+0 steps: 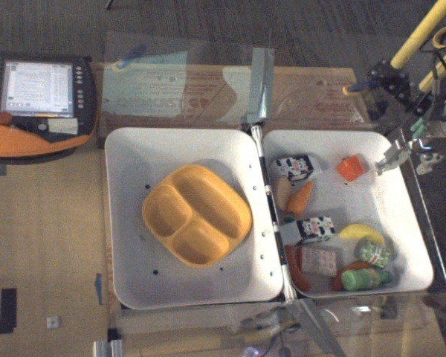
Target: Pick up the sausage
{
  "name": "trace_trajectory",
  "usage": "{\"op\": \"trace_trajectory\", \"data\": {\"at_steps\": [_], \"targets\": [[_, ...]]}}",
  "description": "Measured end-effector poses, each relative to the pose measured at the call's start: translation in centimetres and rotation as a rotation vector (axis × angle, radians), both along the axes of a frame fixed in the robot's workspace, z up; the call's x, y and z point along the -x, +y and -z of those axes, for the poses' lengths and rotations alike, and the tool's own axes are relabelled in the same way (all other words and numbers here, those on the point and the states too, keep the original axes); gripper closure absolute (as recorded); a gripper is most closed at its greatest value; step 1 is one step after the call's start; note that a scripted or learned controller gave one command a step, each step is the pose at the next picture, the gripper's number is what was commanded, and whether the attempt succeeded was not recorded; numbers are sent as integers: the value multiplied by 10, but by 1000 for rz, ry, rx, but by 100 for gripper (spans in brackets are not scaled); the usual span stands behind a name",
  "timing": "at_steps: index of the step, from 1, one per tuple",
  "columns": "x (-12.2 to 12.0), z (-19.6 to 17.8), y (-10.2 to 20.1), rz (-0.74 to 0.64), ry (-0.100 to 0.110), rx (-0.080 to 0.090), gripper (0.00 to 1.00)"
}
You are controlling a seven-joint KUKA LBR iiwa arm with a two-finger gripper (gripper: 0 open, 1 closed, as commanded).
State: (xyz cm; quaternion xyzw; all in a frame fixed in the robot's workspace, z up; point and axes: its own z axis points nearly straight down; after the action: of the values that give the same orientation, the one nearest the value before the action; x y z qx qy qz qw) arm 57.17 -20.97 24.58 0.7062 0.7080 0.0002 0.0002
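The sausage point(296, 269) is a reddish-brown link lying along the left wall of the right bin point(416, 229), near its front corner. It is partly tucked beside a pink patterned box point(318, 260). My gripper point(392, 158) hangs over the right bin's far right edge, close to an orange block point(350, 168). It is well away from the sausage, with nothing seen in it.
The right bin also holds two milk cartons point(296, 167) point(315, 228), a carrot point(299, 198), a banana point(361, 233), a green can point(372, 253) and a green bottle point(363, 278). A yellow divided plate point(196, 213) sits in the left bin point(126, 199). A teach pendant point(37, 103) lies at the far left.
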Motion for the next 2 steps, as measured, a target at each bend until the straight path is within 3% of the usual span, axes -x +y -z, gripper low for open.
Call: {"op": "trace_trajectory", "data": {"at_steps": [1,2], "targets": [[7,113,-2,-300,-1,0,0],[-49,157,-2,-268,-11,-9,0]]}}
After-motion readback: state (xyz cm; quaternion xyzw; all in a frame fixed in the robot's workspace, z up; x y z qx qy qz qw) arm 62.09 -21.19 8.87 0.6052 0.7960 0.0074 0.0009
